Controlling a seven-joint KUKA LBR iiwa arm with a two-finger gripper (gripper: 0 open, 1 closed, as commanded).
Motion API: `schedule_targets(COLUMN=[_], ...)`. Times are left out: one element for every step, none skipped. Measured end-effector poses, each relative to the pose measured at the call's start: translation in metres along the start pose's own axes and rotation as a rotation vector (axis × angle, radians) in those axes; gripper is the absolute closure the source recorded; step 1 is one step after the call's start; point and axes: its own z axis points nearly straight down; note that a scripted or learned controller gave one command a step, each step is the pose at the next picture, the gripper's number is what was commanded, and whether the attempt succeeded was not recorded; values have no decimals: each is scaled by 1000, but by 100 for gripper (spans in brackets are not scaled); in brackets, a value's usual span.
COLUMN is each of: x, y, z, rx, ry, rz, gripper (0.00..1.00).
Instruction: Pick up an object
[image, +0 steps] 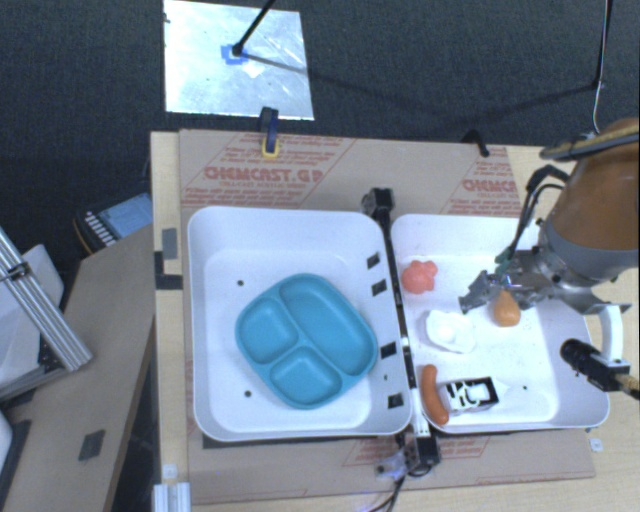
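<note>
Though the arm (600, 215) hides it partly, the tool (497, 290) looks spread above the orange object (507, 309).

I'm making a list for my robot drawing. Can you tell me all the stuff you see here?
Bins: two, white; left bin, right bin, side by side on the bench.
Divided plate: one, blue, three compartments, in the left bin.
Pink toy: one, right bin, upper left.
White lump: one, right bin, middle.
Orange egg-shaped toy: one, right bin, beside the gripper.
Hot dog toy: one, orange, right bin, lower left edge.
Black-and-white packet: one, beside the hot dog toy.
Metal sheet: one, silver, on the floor above.
Gripper: one, dark, over the right bin.
</note>
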Motion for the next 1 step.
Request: schedule_targets(x=[1], y=[5], z=[61], rx=[4], ry=[1], rz=[2], gripper=[0])
